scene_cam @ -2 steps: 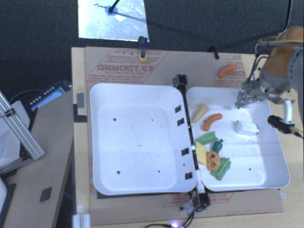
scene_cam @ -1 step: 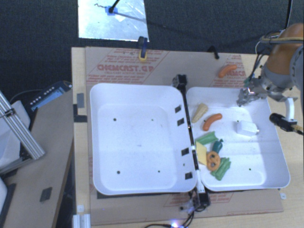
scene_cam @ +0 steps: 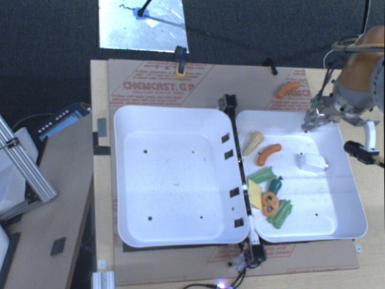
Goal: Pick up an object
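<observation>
My gripper [scene_cam: 312,123] hangs over the far right corner of the right bin [scene_cam: 337,221]; I see nothing between its fingers. In that bin lie a pale corn cob [scene_cam: 252,141], an orange sausage [scene_cam: 268,153], a white block [scene_cam: 312,162], a green pod [scene_cam: 260,175], a yellow wedge [scene_cam: 255,193], a teal piece [scene_cam: 276,183], an orange pretzel [scene_cam: 269,203] and a green vegetable [scene_cam: 281,213]. The gripper is up and right of the white block, apart from it.
The left bin [scene_cam: 129,131] sits beside the right one, joined by black clips [scene_cam: 231,155]. A second orange sausage [scene_cam: 289,90] lies on the cardboard behind the right bin. A yellow clamp [scene_cam: 180,62] stands at the back.
</observation>
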Robot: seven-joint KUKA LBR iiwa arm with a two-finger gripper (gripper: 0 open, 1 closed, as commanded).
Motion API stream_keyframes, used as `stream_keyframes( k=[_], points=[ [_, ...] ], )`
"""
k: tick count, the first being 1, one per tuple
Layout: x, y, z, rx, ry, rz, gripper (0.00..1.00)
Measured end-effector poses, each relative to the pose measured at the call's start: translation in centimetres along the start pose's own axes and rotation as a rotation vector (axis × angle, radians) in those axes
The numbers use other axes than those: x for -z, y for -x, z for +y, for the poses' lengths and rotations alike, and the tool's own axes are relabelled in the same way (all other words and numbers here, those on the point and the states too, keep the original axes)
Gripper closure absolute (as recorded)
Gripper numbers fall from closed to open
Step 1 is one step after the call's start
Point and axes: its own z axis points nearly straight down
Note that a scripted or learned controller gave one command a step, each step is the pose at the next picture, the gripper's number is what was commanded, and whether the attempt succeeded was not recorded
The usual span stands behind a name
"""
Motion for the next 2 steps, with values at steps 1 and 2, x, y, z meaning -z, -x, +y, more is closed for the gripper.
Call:
stream_keyframes(
  k=[1,2],
  points=[
    [-3.2,-3.5,-7.5,-0.005,-0.008,0.004,1.00],
    [-4.5,-10.9,-4.0,0.000,-0.013,0.010,1.00]
  ],
)
